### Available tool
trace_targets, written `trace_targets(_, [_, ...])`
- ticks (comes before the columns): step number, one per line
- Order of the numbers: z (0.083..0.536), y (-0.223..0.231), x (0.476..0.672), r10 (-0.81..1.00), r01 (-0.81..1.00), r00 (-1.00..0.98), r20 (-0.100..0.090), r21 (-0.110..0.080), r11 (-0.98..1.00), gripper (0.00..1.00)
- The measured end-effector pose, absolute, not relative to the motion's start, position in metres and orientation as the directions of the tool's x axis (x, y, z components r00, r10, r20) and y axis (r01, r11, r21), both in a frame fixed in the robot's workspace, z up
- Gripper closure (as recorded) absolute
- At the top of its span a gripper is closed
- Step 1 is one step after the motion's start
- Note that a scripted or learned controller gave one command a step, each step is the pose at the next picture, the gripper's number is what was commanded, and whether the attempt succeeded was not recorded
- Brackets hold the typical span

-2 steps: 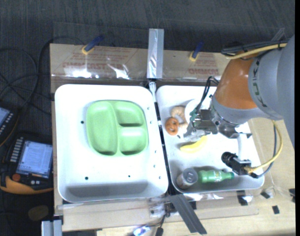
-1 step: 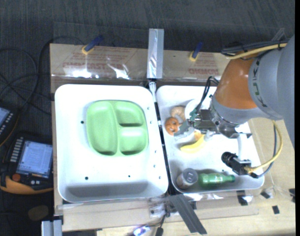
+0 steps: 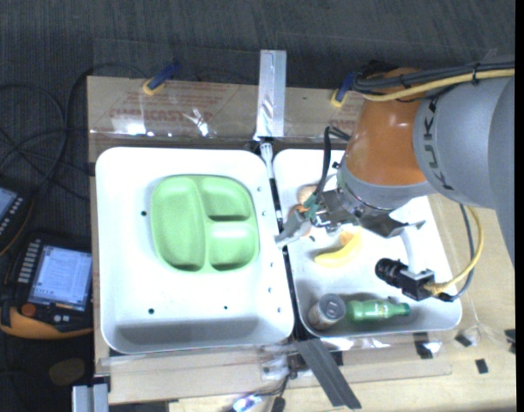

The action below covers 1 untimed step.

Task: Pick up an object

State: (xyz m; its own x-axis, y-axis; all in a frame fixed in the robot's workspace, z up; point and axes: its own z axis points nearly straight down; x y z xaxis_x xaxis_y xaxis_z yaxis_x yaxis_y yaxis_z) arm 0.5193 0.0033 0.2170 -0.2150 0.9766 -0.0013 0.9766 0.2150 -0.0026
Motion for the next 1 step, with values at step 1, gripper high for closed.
trace_targets(1, [0.1905,-0.0865,0.5183,0.975,0.975,-0.222,-0.002,-0.003,0.221,0.0])
